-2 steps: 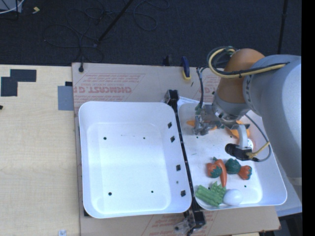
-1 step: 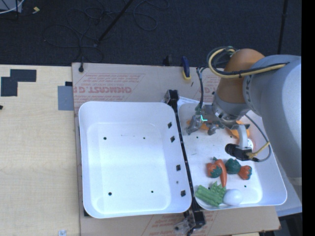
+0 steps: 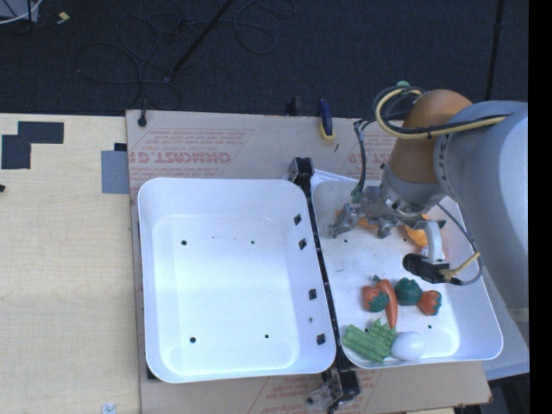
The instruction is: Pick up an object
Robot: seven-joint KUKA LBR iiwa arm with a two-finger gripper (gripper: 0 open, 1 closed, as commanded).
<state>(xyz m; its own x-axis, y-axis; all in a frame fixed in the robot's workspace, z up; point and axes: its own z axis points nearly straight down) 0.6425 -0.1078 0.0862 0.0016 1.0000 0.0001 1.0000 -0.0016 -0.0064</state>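
Arm (image 3: 483,171): grey, with an orange band above the wrist, reaching in from 3 o'clock and bent down over the far part of the right bin.

Jaws (image 3: 358,218): seen low over the right bin's floor toward its 11 o'clock corner, next to the divider between the bins. Whether they are released or clenched cannot be told; nothing can be made out between them.

Right bin (image 3: 483,339): shallow, white, holding all the loose items.
- Orange piece (image 3: 373,224): just beside the jaws at their 3 o'clock side, partly hidden under the wrist.
- Second orange piece (image 3: 417,235): further toward 3 o'clock, near a black part on the cable.
- Carrot (image 3: 389,300): orange, lying near the bin's middle, toward 6 o'clock of the wrist.
- Red-orange lump (image 3: 374,298): touching the carrot on its 9 o'clock side.
- Dark green lump (image 3: 408,291): just beside the carrot at 3 o'clock.
- Small red piece (image 3: 430,301): touching the green lump at 3 o'clock.
- Green ribbed vegetable (image 3: 368,341): near the 6 o'clock rim.
- White egg (image 3: 408,346): touching that vegetable at 3 o'clock.

Left bin (image 3: 151,274): shallow, white, beside the right bin at 9 o'clock.

Counter (image 3: 60,274): pale wood, bearing a cardboard sheet (image 3: 198,149) under both bins.
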